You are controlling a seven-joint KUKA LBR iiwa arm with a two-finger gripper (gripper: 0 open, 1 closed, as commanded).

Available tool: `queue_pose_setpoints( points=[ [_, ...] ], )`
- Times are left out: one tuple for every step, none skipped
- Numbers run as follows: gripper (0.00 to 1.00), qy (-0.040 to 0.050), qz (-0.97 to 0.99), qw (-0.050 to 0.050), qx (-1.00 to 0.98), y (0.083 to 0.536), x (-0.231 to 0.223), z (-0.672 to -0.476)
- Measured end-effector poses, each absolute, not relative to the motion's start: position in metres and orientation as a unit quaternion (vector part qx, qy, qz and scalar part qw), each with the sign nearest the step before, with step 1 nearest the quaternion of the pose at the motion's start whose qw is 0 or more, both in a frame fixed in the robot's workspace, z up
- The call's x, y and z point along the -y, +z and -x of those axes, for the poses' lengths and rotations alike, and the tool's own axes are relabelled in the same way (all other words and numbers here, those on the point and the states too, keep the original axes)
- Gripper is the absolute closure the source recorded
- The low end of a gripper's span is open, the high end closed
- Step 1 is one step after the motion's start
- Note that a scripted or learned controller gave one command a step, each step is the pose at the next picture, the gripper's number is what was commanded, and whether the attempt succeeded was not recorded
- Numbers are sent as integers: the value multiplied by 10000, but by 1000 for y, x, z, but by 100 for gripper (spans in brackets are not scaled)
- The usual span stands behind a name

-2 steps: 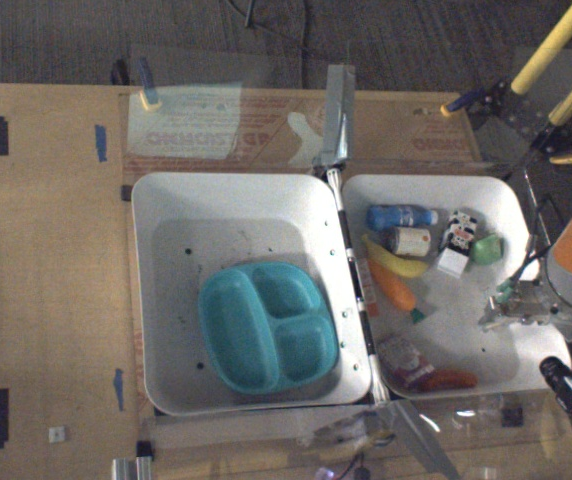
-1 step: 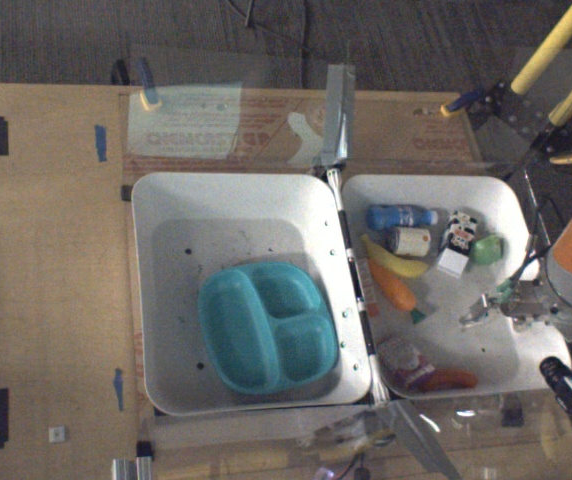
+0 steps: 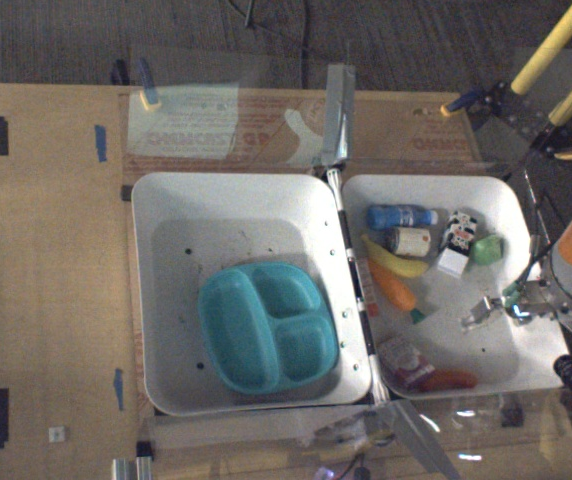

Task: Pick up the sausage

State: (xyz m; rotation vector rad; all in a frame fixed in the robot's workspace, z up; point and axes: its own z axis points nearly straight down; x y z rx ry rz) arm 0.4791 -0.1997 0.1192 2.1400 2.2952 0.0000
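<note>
The sausage [image 3: 450, 379], a short reddish-brown link, lies along the front wall of the right bin [image 3: 514, 200], just right of a clear wrapped packet [image 3: 407, 360]. My gripper [image 3: 490, 311] hangs over the right half of that bin, reaching in from the right. It is behind and a little to the right of the sausage and apart from it. Nothing shows held in it.
Further back in the right bin are a blue bottle [image 3: 400, 215], a small can [image 3: 412, 241], a banana [image 3: 394, 259], a carrot [image 3: 396, 292], a cow-patterned carton [image 3: 457, 240] and a green item [image 3: 486, 250]. The left bin [image 3: 166, 208] holds a teal divided plate [image 3: 266, 326].
</note>
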Motion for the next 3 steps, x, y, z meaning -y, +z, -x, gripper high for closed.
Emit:
queue_pose_setpoints(
  points=[
    [0,27,-8739,15,-4861,88,195,-482],
    [0,5,-8642,-34,-5031,100,203,-481],
    [0,-8,-8716,-4,-4903,187,174,-485]
  ],
)
